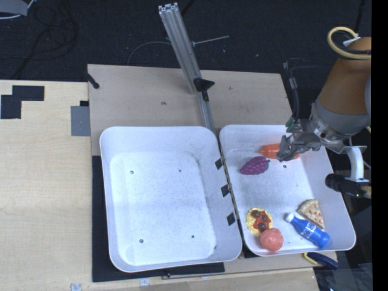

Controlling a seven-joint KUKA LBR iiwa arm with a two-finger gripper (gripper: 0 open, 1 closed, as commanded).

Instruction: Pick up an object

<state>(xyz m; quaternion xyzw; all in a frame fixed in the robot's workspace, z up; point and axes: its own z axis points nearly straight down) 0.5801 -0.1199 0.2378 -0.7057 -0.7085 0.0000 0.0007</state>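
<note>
In the right bin [339, 238] lie several toy items. My gripper [290, 148] is low over the bin's far part, right on the right end of an orange carrot-like piece [270, 149]; the gripper hides that end. A purple bunch of grapes [254, 165] lies just left of and below it. Nearer the front are a yellow and red piece [259, 219], a pinkish-red ball [272, 239], a blue bottle [309, 230] and a pizza-like wedge [311, 211].
The left bin [121, 144] sits beside the right one, joined by black clips [225, 190]. An aluminium bar [185, 47] slants down from the back towards the gap between the bins. The arm's orange band [345, 86] rises at the right.
</note>
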